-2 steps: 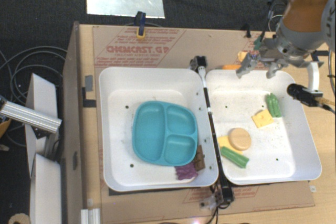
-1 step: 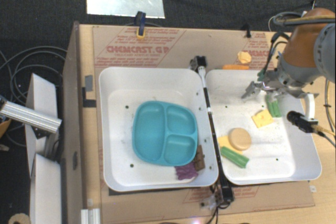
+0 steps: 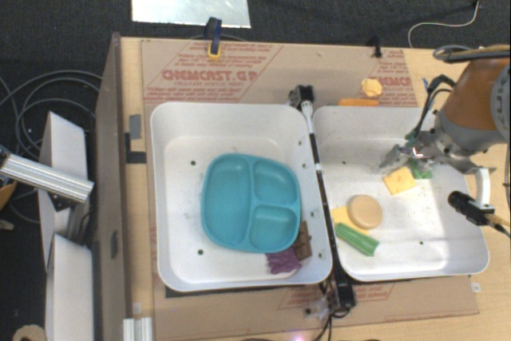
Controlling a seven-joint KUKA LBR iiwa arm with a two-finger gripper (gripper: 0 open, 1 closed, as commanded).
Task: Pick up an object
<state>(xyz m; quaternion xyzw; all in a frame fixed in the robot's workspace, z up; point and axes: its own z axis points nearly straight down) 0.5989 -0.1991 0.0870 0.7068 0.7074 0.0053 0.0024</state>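
Observation:
My gripper [image 3: 409, 156] hangs low over the upper right part of the right bin [image 3: 447, 255], below the grey and orange arm [image 3: 477, 104]. A small green piece [image 3: 421, 169] lies right under it, and a yellow wedge [image 3: 399, 182] sits just below, close to or touching the gripper. Lower in the same bin are a tan round disc [image 3: 366, 212], a yellow slab [image 3: 342, 216] beside it, and a green stick [image 3: 355, 239]. In the left bin [image 3: 180, 172] a teal divided plate [image 3: 251, 204] lies flat, with a purple piece [image 3: 281, 261] and a brown piece [image 3: 303, 243] at its lower right.
The divider rim [image 3: 318, 172] runs between the two bins. On the bench behind the right bin lie a yellow lump [image 3: 371, 86] and an orange stick [image 3: 358, 101]. A black part [image 3: 469, 208] juts over the right bin's right edge.

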